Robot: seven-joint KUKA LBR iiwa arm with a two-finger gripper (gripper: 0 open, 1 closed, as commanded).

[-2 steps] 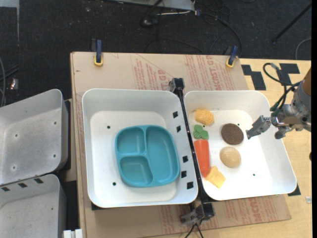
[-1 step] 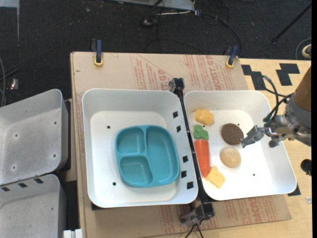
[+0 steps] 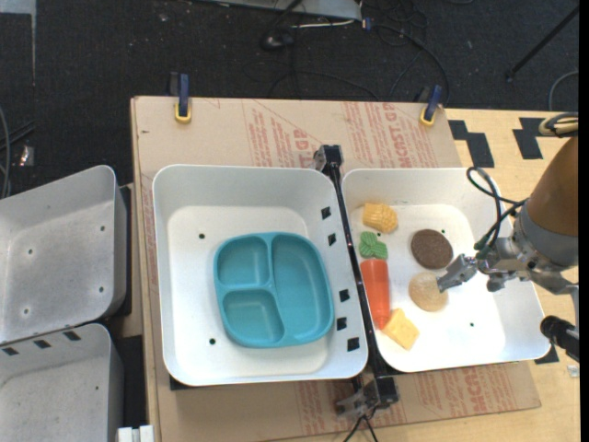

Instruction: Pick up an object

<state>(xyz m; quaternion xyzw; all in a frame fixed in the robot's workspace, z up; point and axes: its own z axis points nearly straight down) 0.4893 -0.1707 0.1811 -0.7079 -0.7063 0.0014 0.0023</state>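
Gripper sits low in the right bin, tip just at the right edge of the tan disc. Looks touching or nearly so; can't confirm from my view. Whether it's wide or narrow, I can't tell.

Disc: round, flat, pale tan, lying mid-bin. Brown disc just above it, darker, same shape approx. Carrot w/ green top lies to its left along the bin wall, corn at the top, yellow wedge below-left.

Left bin holds a teal tray, 3 compartments.
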